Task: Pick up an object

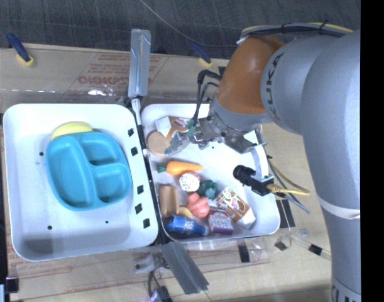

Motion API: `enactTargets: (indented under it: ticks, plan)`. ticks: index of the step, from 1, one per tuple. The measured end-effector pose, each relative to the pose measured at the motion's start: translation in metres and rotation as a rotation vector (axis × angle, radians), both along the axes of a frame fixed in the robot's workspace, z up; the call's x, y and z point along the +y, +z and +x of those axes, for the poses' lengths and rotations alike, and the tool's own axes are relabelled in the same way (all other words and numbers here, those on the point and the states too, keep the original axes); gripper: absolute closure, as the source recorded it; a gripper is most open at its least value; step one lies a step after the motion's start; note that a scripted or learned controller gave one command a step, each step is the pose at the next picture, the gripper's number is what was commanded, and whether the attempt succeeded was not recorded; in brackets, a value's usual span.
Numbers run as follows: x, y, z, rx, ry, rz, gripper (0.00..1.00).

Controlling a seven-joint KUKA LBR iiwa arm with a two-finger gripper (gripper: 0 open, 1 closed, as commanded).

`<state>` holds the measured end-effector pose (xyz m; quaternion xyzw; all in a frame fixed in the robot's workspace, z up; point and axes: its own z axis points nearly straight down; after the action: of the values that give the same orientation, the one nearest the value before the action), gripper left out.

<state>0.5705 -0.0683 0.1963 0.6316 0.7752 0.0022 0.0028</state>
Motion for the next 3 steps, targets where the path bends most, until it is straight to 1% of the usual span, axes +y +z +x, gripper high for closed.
enactTargets:
  ticks: [1,2,3]
  plan:
    - [-0.031,-0.105,-0.017,0.010,-0.056,0.000,0.00]
    - [0.012,0.000,-0.011,0.000,-0.054,0.002,0.00]
    - [-0.031,-0.102,-0.035,0.003,0.015,0.001,0.00]
